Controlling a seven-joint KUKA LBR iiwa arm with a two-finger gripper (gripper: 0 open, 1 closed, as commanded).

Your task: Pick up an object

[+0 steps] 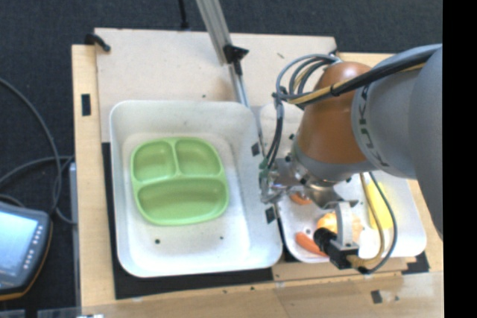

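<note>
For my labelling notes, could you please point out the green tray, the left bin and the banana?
green tray (179, 181): camera view, middle divider.
left bin (246, 234): camera view, bare floor.
banana (378, 208): camera view, yellow side.

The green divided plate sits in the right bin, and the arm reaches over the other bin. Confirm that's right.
Not quite. The camera view shows the green divided plate lying in the left bin, not the right one. The rest holds: the arm reaches over the other bin, the right one, where some small orange and yellow things lie.
</note>
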